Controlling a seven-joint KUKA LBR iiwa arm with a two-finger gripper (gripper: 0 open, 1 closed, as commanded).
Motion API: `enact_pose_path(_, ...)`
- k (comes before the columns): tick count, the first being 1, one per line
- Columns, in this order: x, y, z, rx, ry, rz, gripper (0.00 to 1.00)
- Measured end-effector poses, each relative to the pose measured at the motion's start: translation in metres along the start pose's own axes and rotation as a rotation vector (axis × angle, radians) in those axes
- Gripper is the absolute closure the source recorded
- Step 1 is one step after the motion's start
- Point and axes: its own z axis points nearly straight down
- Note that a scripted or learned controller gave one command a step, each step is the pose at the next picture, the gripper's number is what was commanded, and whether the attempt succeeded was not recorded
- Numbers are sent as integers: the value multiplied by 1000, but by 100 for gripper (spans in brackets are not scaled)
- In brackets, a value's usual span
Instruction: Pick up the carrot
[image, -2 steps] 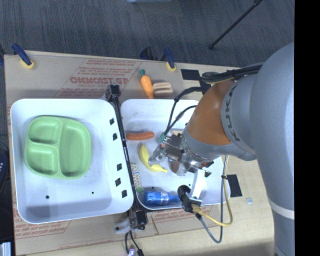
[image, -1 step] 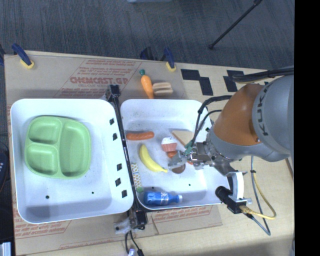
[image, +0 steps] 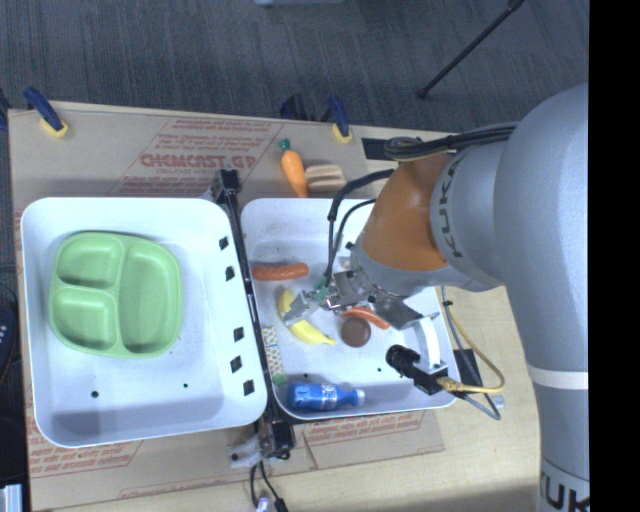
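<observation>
The carrot (image: 292, 172), orange with a small green top, lies on the cardboard just beyond the far rim of the right bin (image: 262, 222), beside a beige block (image: 324, 178). My gripper (image: 305, 305) is low inside the right bin, well in front of the carrot. It sits over a yellow banana (image: 313, 335), between a brown sausage (image: 280, 270) and a round brown item (image: 355, 332). The wrist and its orange band (image: 405, 225) cover the middle of that bin.
A blue bottle (image: 322, 397) lies along the right bin's near wall, and a small orange-red piece (image: 368, 318) is by the round item. The left bin (image: 40, 390) holds a green divided plate (image: 115, 292). Cables and a black connector (image: 415, 368) trail at the right.
</observation>
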Motion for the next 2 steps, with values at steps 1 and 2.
enact_pose_path(1,-10,69,-57,0,-1,217,0)
enact_pose_path(2,-59,118,0,1,-1,380,0)
